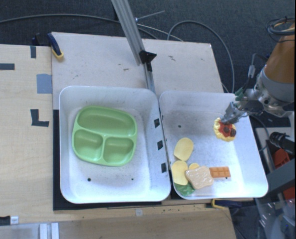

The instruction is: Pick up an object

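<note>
My gripper (232, 115) reaches in from the right over the right bin (197, 103), near its far right side. A small yellow toy food piece with red bits on top (224, 130) sits directly beneath the gripper's tip and touches or nearly touches it. Whether the piece rests on the bin floor or hangs from the gripper is unclear. Toward the bin's front lie two yellow oval pieces (183, 148) (179, 172), a tan toast slice (199, 177) and an orange wafer (219, 172).
The left bin (68, 183) holds a green divided plate (105, 135). A slanted metal rail (130, 26) comes down to the seam between the bins. Cables lie on the dark floor behind the bench. A green scrap (185, 189) pokes out under the toast.
</note>
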`<move>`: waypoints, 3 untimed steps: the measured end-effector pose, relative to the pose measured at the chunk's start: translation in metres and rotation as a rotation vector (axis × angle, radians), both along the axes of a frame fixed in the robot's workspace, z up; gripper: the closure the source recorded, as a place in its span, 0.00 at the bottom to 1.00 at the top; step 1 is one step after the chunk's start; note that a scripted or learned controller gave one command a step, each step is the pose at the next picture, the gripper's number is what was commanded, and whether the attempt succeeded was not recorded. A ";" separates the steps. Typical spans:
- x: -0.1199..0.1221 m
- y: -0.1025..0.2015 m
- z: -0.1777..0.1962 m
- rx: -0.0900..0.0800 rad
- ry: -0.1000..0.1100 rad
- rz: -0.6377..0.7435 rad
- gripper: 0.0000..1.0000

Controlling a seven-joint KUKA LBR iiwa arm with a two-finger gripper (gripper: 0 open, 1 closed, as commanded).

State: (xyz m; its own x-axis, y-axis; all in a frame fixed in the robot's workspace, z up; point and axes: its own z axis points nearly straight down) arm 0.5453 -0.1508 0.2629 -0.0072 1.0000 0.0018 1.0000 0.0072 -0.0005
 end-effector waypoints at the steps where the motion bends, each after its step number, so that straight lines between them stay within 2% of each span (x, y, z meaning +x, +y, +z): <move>1: 0.002 0.055 -0.013 0.000 0.002 0.000 1.00; 3: -0.009 0.154 -0.006 0.000 0.002 0.001 1.00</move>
State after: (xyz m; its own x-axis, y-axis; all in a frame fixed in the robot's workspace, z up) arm 0.5363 0.0031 0.2567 -0.0077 1.0000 0.0019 1.0000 0.0077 -0.0027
